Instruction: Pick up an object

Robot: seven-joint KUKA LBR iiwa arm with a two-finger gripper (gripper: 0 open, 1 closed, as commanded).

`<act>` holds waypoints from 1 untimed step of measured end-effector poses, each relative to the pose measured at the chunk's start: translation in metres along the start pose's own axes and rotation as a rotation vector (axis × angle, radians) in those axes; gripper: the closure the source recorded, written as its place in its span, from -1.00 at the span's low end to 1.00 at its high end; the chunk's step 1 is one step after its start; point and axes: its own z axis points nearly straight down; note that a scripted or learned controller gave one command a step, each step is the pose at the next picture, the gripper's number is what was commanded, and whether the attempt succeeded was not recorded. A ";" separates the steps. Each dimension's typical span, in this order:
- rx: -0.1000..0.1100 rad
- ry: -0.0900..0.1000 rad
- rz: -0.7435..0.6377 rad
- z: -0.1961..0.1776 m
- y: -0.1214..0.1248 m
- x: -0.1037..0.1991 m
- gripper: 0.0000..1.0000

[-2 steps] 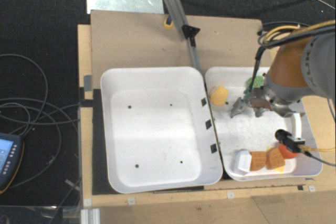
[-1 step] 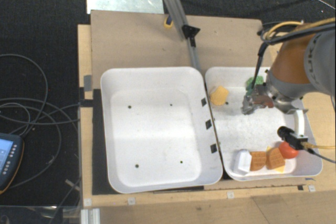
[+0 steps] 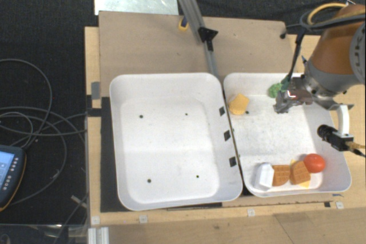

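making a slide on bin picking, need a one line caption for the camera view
KUKA arm's pincer hovers by a green object in the right bin, with a yellow block nearby and the left bin alongside.

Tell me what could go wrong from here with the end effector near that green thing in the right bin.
1. The green object sits close to the right bin's back wall, partly covered by the end effector; a grasp may clip the wall or miss.
2. The yellow piece lies nearby and might get nudged.
3. The cluster at the front, red ball and orange blocks, is tightly packed, so later picks there look harder.
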 end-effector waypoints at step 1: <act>0.000 0.000 -0.004 -0.053 0.011 0.005 1.00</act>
